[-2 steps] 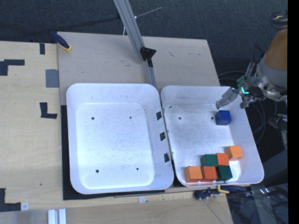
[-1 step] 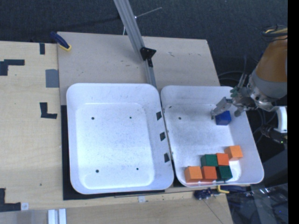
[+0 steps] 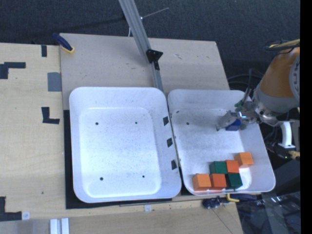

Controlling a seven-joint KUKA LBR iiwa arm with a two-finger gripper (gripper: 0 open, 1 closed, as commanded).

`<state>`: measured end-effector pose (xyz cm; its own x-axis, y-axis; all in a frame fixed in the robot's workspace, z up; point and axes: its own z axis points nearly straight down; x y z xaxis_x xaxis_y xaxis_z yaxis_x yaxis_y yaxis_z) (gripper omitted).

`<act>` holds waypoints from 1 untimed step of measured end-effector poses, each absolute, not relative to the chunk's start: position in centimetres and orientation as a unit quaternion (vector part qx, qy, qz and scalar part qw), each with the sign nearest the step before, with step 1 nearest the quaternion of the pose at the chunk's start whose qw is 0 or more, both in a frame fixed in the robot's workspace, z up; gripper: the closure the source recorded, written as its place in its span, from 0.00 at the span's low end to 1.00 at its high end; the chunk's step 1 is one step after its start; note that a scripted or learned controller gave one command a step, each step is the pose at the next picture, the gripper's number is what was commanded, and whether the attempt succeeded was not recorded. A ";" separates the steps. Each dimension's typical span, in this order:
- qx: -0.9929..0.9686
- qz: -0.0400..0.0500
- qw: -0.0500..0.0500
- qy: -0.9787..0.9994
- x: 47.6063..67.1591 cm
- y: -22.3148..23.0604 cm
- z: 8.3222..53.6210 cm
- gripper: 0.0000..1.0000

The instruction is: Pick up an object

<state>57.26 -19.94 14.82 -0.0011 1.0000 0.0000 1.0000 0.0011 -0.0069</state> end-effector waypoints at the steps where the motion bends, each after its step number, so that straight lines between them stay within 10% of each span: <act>1: -0.706 0.002 0.003 -0.708 57.1 -19.8 9.4 0.00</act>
